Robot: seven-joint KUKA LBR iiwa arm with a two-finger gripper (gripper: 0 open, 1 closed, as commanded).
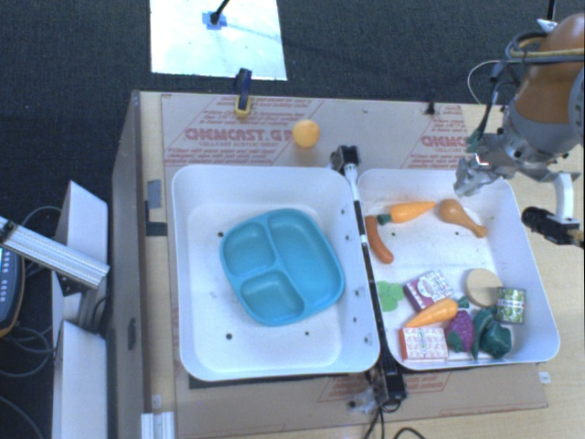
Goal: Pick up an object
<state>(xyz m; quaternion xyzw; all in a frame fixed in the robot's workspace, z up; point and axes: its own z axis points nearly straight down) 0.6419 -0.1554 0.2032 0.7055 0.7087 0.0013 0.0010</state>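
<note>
The gripper (pixel 468 179) hung just above the right bin's (pixel 539 273) top corner, and I could not tell its state, while the tan drumstick (pixel 460 217) below it looked light, hard and slippery, best pinched across its thin end.

I see even, diffuse overhead lighting with a cool cast. The white bins (pixel 274 190) read bright, nearly washed out. The floor panel (pixel 218 26) at top shows strong glare. Shadows are soft and faint. Overall sharpness is low; printed labels on small items are illegible, and I note mild compression blur.
</note>
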